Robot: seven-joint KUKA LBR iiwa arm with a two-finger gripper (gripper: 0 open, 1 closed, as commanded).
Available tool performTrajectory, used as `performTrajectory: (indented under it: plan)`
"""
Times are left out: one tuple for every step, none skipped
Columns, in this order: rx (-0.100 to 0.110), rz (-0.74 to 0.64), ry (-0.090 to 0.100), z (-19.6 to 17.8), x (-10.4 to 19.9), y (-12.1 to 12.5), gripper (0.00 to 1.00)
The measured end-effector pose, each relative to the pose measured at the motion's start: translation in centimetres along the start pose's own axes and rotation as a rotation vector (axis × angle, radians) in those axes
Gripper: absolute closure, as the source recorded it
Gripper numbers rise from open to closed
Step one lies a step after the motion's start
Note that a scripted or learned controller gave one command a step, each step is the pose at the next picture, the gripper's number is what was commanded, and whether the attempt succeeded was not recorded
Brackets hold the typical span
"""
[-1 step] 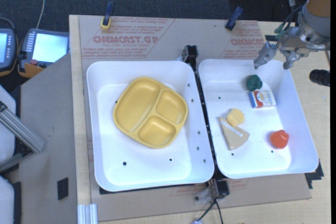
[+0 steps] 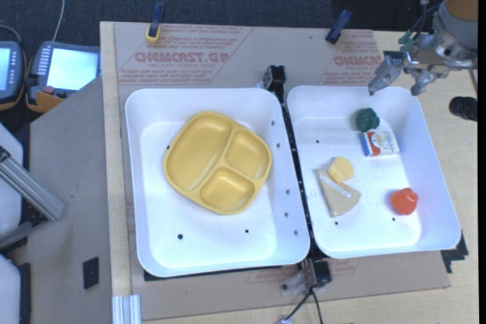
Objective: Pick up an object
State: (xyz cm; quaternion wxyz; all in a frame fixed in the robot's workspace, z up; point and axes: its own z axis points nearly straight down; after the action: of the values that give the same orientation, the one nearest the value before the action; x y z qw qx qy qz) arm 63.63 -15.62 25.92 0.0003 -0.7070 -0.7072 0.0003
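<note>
Dark carpet surrounds the tabletop (image 2: 121,125). At upper right the claw (image 2: 400,81) hangs spread wide and empty over the right bin's (image 2: 437,186) rim, probably lining up on the green object (image 2: 367,118).

In the right bin (image 2: 433,163), the ball (image 2: 367,118) touched the carton (image 2: 380,143), leaving no gap between them. The cheese (image 2: 339,190) and tomato (image 2: 404,201) lay well apart, with bare floor between. The plate (image 2: 219,162) filled the middle of the left bin (image 2: 144,163), leaving its front strip bare.
</note>
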Motion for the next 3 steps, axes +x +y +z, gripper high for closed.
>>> performTrajectory:
  plan:
    - [0.007,0.001,0.001,6.1,-0.7,0.2,0.00]
    - [0.008,0.000,0.002,12.5,-0.4,0.2,0.00]
    - [-0.007,-0.001,-0.004,17.3,-0.4,0.4,0.00]
